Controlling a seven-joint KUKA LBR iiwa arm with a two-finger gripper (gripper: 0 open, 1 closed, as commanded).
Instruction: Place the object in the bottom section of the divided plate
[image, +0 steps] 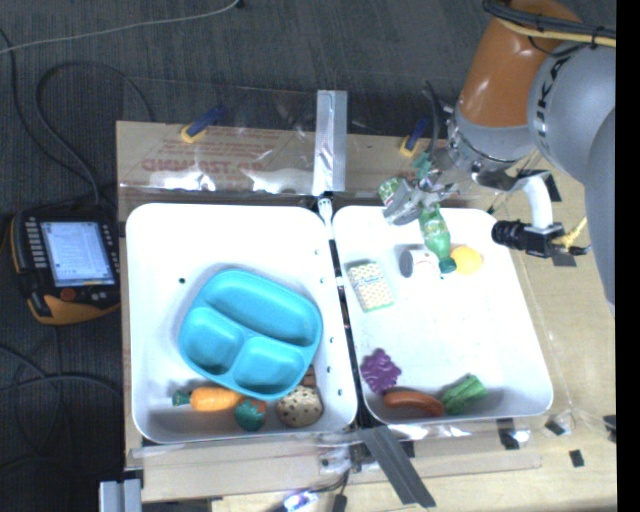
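White bins: two on the counter (560, 330), side by side; left bin (150, 300), right bin (500, 330).
Near edge, left bin: carrot (212, 400), a teal round piece (250, 414) and a speckled cookie (298, 406) lie in a row along the near wall, just beside the plate's near rim.
Near edge, right bin: purple grapes (380, 370), a red-brown sausage-like piece (412, 402) and a green vegetable (462, 391), close together.
Plate: blue divided plate (250, 335), tilted in the left bin; one long section on the far side, two smaller sections on the near side. All sections look bare.
Mid right bin: checked packet (371, 287) near the dividing wall.
Far right bin: green bottle (436, 233) with a grey item (415, 262) and a yellow piece (466, 262) just beside it.
Claw: claw (410, 200) sits at the far wall of the right bin, right above the bottle's top end. Contact or grip not readable; finger spread cannot be told from this angle.
Task object: judged to be the bottle, since the claw is on it. It remains in the right bin, well apart from the plate.
Step in hand: the pick, judged; nothing is placed yet.
Next move calls for: a confirmed hold on the bottle, a lift clear of the bin walls, travel across the divider to the left bin, then release over a near section of the plate. Which of the two near sections counts as "bottom" is unclear.
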